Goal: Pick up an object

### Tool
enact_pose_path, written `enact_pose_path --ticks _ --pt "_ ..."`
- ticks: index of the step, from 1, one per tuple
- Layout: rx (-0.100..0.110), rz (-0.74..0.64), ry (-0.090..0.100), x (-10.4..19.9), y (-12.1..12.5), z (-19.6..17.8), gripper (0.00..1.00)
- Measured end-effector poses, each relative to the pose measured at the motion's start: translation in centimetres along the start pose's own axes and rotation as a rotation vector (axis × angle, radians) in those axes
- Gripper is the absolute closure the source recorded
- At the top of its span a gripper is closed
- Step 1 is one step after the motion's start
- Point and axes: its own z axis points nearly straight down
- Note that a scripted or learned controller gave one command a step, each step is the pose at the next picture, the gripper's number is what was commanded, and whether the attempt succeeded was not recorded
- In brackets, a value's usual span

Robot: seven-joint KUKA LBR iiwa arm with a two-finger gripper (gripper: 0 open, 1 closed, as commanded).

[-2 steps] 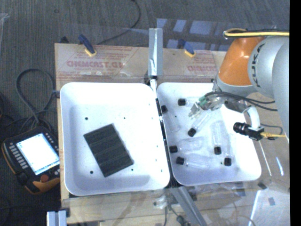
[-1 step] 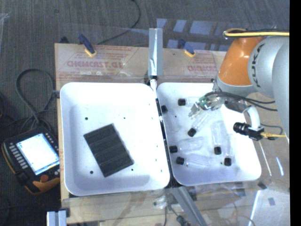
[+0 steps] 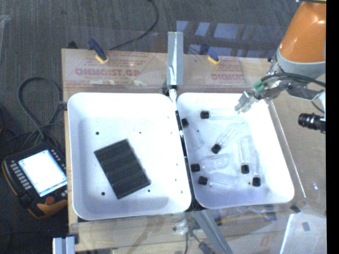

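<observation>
On the bench, the left bin (image 3: 79, 142) carries a single dark ribbed slab (image 3: 122, 168) lying flat and askew toward its lower middle, well apart from every wall; it looks set aside there rather than being the thing to fetch. A central divider post (image 3: 175, 62) stands at the far edge where the two bins meet.

The right bin (image 3: 280, 163) holds the likely candidates: a scatter of clear vials with black caps (image 3: 228, 157), all lying on their sides, loosely heaped from the bin's middle down to its near edge. One vial (image 3: 211, 115) lies alone near the far edge, another (image 3: 224, 140) slants through the centre, and two (image 3: 216, 182) rest close to the near wall. Lying flat and unstacked, they offer their long sides to a descent from above, though being clear and round they would probably roll or slip under a poor pinch.

The arm (image 3: 304, 36) comes in over the right bin's far right corner, its orange band high and the wrist angled down and leftward. The gripper (image 3: 244, 104) hangs just inside that corner, above the far edge, with no vial seen between its tips. Whether it is open or closed I cannot tell; it is too small and blurred. By my reading the pick has not yet begun.
</observation>
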Motion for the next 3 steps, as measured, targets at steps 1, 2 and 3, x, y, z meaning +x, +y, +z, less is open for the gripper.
enact_pose_path --ticks 1,2,3 --pt "0.003 -0.098 0.003 -4.5 -3.1 15.6 0.0" --pt "0.002 -0.111 0.0 -1.0 -1.2 19.5 0.0" --pt "0.0 -0.112 0.002 -0.9 -1.1 18.6 1.0"
